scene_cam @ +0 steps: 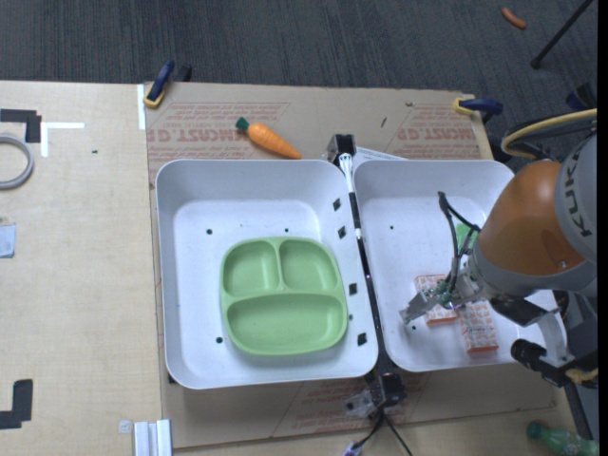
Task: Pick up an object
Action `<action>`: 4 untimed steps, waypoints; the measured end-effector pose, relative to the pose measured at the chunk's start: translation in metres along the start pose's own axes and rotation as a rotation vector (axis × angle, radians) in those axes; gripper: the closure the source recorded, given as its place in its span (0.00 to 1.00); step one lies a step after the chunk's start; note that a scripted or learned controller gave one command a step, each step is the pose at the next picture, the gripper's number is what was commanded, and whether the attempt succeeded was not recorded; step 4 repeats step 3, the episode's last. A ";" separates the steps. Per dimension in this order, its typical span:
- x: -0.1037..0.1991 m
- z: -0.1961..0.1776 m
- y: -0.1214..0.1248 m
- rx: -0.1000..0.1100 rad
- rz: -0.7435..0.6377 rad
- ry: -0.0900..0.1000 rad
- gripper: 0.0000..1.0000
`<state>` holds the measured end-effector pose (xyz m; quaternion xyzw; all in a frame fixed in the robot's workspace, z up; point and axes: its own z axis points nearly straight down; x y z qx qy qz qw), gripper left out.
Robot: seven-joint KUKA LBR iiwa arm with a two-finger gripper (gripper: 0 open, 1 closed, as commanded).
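Camera view, lower right of frame: my pincer sits low in the right bin, tips at the flat red-and-white packets. Can't tell how far it's open or whether anything's gripped. Pick not yet done, lift left. Left bin w/ green divided plate at center; toy carrot outside, upper middle.

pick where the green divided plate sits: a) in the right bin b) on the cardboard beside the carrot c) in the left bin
c, the green plate lies flat inside the left bin, apart from the carrot, which lies on the cardboard behind the bins.
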<state>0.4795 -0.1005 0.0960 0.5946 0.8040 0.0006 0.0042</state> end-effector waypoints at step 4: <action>0.066 -0.097 0.040 0.003 -0.171 0.005 1.00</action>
